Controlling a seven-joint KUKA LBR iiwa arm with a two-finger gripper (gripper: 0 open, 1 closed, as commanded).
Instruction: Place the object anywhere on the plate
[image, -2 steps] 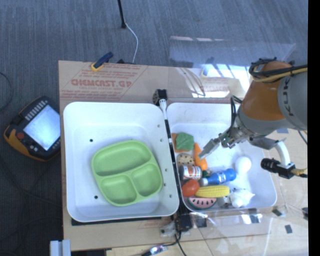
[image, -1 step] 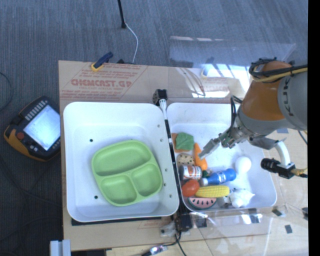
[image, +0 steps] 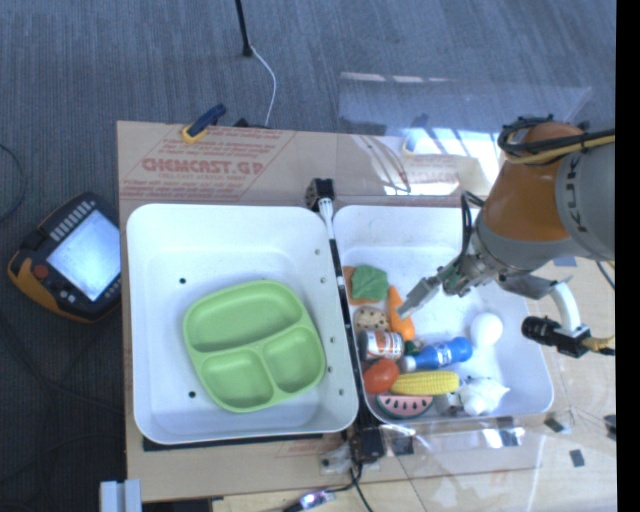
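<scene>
The grey arm with the orange band (image: 545, 205) reaches over the right white bin (image: 520, 262). The light green plastic plate with three compartments (image: 255, 343) lies in the left white bin (image: 160, 250). The gripper (image: 408, 303) hangs right of the plate, just above the orange carrot toy (image: 400, 318); whether it is clenched, I cannot tell.
</scene>
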